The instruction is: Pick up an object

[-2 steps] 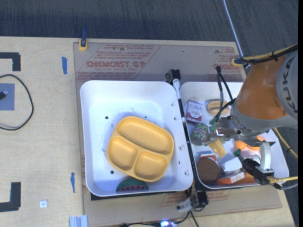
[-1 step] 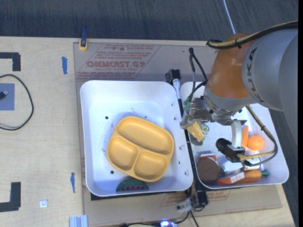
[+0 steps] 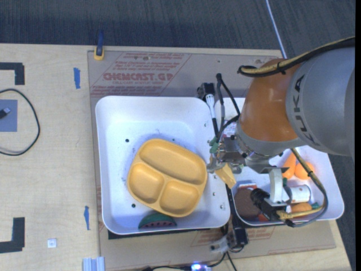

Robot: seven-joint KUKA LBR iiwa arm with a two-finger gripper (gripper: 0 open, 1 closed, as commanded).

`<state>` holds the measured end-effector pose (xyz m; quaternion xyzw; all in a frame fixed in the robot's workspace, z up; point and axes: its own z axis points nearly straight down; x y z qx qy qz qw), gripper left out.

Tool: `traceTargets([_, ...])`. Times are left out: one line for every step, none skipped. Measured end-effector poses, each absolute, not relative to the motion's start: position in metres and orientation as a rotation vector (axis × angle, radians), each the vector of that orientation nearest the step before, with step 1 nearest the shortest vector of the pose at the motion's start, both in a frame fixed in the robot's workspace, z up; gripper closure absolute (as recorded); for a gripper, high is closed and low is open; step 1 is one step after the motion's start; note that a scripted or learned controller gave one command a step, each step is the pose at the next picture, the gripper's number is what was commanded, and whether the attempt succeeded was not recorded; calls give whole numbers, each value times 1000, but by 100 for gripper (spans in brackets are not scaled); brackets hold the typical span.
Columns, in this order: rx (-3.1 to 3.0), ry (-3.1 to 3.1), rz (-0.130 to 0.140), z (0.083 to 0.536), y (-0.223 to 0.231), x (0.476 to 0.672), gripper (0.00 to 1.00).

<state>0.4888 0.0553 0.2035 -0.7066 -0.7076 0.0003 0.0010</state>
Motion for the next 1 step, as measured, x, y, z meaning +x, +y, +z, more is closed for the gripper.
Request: traceTargets([-2218, -2221, 2, 182, 102, 479, 100])
